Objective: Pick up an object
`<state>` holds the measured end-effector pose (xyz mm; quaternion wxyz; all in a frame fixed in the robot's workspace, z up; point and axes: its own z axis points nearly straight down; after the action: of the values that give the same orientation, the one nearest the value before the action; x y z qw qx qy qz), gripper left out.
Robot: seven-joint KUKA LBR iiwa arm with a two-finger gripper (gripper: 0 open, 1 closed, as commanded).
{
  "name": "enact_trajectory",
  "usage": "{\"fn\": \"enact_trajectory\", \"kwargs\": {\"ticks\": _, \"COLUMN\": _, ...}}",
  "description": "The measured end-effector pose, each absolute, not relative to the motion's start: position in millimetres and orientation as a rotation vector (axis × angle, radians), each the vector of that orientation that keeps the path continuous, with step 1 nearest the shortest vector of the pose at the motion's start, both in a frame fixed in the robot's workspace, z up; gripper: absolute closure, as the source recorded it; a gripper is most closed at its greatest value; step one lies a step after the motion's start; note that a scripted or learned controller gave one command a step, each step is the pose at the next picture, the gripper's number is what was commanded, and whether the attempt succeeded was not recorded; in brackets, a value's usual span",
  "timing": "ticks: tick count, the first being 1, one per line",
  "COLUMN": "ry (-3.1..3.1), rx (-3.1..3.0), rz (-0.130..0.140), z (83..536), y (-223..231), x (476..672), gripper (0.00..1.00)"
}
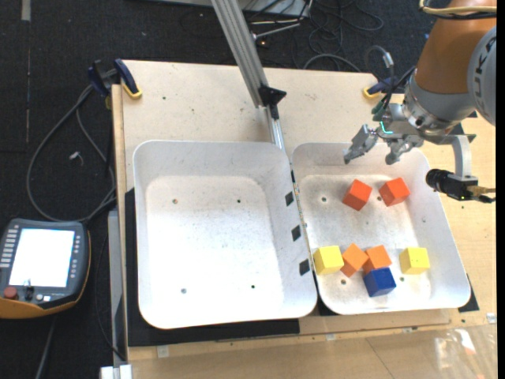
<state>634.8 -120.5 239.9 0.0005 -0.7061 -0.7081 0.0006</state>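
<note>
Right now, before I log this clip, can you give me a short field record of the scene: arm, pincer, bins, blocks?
arm: reaches in from the right, above the right bin's far edge
pincer: fingers spread, nothing between them
right bin: two orange blocks far side; near side two yellow, two orange, one blue
left bin: white, beside it

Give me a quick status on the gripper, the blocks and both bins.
gripper: open, holding nothing, above the right bin's far edge.
two orange blocks: apart, at the far end.
block cluster: yellow, two orange, blue, touching, near end.
yellow block: alone, near-right.
right bin: holds all seven blocks.
left bin: no blocks.
</note>
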Motion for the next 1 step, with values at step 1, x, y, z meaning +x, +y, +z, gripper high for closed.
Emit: {"fn": "enact_trajectory", "kwargs": {"ticks": 1, "ry": -2.224, "rx": -2.218, "rz": 0.002, "z": 239.9, "y": -120.5, "x": 634.8, "gripper": 0.0}}
